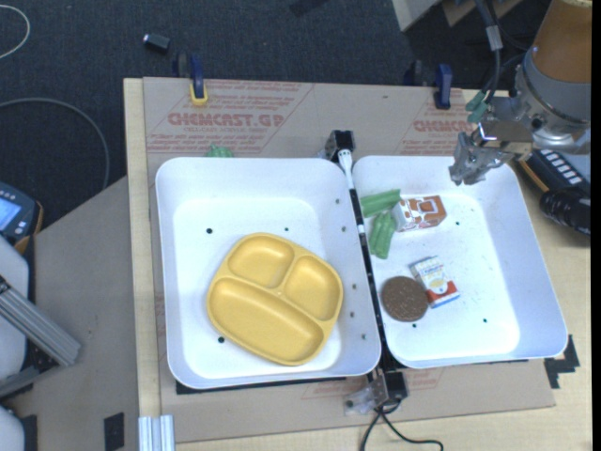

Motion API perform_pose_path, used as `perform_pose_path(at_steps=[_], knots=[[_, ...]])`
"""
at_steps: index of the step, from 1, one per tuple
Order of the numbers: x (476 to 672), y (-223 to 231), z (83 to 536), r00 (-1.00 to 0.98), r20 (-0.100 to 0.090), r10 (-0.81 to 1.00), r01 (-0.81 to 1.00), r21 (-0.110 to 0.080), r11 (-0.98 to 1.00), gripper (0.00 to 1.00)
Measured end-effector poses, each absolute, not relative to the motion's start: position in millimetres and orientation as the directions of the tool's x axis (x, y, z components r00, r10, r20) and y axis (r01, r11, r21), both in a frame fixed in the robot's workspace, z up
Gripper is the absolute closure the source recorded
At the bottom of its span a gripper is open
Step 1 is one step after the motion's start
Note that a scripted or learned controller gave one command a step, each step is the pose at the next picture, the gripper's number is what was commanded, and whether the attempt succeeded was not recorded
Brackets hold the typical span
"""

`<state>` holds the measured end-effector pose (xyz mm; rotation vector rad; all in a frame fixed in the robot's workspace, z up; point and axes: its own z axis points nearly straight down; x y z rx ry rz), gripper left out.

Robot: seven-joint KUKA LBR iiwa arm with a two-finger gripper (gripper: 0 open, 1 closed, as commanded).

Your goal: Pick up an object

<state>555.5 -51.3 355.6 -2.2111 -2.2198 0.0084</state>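
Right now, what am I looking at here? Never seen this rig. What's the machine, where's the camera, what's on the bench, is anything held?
It is one robot arm, grey with an orange band, reaching in from the right. One fixed camera looks down on the bench at a slant. The gripper hangs over the far edge of the right bin; nothing shows between its fingers. The bench bears two shallow white bins side by side. The left bin holds a yellow tray with compartments. The right bin holds green pieces, a small carton, a brown disc and a small box. Clamps pin the board at the far edge.
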Motion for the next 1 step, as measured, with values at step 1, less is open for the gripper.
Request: perform_pose_path(at_steps=[1], knots=[[544.2,-0.5,335.2,-0.006,0.002,1.0,1.0,-0.005,0.006,1.0]])
